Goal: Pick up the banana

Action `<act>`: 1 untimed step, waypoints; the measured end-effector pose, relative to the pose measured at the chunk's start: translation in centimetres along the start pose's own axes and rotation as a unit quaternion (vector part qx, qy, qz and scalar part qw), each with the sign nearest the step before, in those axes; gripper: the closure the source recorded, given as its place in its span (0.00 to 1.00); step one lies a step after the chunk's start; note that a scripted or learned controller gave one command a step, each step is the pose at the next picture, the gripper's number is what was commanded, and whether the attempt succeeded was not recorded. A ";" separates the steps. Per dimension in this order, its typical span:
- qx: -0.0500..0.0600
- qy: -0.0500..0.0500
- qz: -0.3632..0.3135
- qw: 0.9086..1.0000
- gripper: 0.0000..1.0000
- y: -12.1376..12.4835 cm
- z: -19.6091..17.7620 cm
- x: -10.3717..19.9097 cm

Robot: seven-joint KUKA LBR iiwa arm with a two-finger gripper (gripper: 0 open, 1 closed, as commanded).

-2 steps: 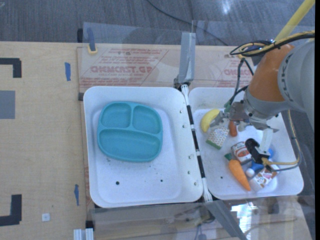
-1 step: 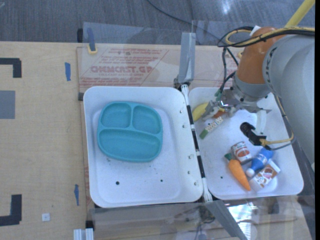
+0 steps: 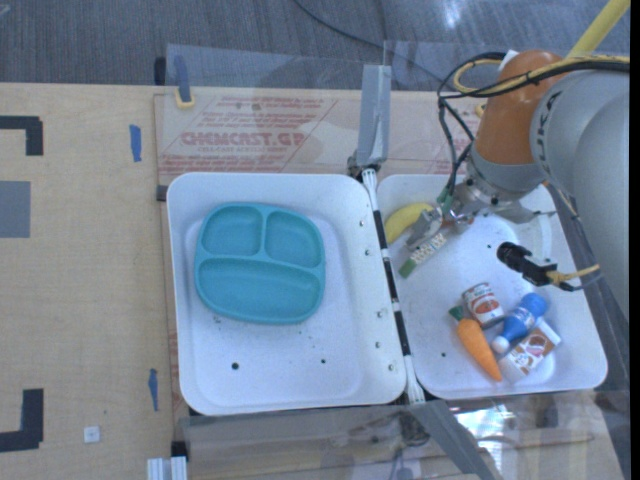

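The yellow banana lies in the far left corner of the right bin, close to the divider between the bins. My gripper reaches down from the right and sits right beside the banana, on its near right side and partly over its end. Nothing shows the banana lifted; it seems to rest on the bin floor.
The left bin holds a teal divided plate. At the near side of the right bin lie a small can, an orange carrot, a blue bottle and a small carton. The grey arm covers the bin's far right.
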State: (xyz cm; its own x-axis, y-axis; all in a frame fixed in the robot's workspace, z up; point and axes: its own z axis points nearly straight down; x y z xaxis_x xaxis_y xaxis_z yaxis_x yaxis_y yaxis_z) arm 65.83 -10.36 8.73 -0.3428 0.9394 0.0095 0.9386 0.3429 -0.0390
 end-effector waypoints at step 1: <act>-0.021 -0.010 -0.150 0.988 0.00 -6.5 0.1 -3.4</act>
State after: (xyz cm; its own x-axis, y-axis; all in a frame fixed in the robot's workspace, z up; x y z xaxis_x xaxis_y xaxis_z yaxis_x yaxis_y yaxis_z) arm 60.92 -15.82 8.82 -0.6055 0.7959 -0.0064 0.7958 0.6055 0.0043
